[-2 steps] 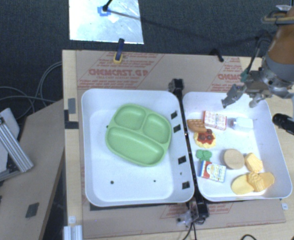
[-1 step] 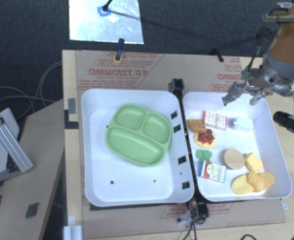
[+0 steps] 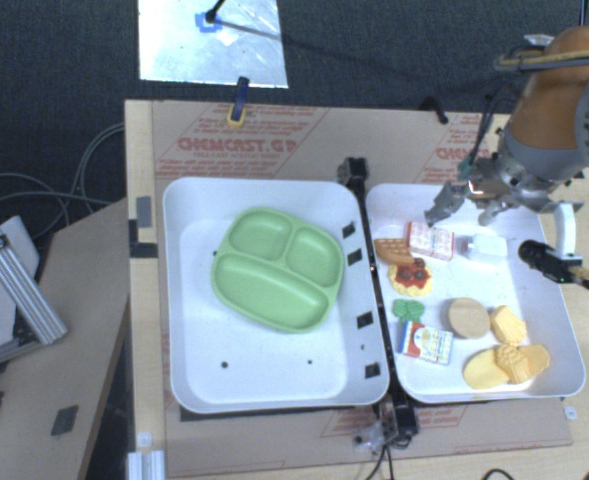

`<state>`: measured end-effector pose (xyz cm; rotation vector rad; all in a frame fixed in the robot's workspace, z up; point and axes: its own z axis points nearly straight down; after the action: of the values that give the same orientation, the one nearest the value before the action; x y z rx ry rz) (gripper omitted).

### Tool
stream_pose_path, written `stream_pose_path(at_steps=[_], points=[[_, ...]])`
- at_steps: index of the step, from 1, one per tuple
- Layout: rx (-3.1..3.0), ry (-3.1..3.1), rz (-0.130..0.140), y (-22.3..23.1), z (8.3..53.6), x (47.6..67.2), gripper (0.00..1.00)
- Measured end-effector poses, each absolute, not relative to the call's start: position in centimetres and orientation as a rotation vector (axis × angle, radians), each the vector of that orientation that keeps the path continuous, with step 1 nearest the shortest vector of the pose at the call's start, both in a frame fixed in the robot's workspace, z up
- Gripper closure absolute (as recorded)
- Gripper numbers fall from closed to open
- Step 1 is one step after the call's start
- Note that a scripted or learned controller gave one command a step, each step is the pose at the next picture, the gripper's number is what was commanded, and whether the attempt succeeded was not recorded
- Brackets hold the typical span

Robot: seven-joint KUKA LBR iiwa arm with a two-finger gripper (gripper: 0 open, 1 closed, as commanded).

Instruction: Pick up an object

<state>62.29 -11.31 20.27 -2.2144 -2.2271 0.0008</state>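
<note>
You've lifted nothing yet: your claw (image 3: pixel 452 205) hangs spread and empty above the red-and-white carton (image 3: pixel 430 241) in the right bin (image 3: pixel 564 343). Descent, closing and lift remain

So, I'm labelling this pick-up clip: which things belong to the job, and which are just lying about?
Job:
gripper, above the right bin
small carton beneath it
pizza slice
round patty
milk carton
yellow pieces

Lying about:
green divided plate in the left bin
foil sheet
</note>
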Motion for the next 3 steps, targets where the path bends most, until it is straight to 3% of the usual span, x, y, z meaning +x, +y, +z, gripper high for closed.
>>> stream_pose_path(at_steps=[2,3], points=[[-2.220,-2.222,0.001,-12.0,10.2,63.1,0.00],[-2.226,-2.227,-0.003,-12.2,8.7,63.3,0.00]])
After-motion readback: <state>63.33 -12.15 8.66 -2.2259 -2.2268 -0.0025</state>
